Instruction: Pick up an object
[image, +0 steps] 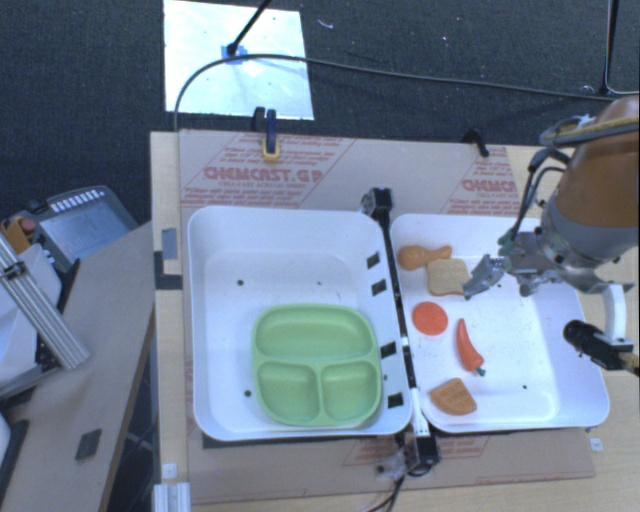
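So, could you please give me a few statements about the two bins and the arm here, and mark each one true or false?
1. The green divided plate lies in the left bin. True.
2. The red chili pepper sits on the green plate. False: it lies in the right bin.
3. The gripper is beside the slice of toast. True.
4. The orange round slice lies in the left bin. False: it is in the right bin.
5. The drumstick lies near the right bin's far edge. True.
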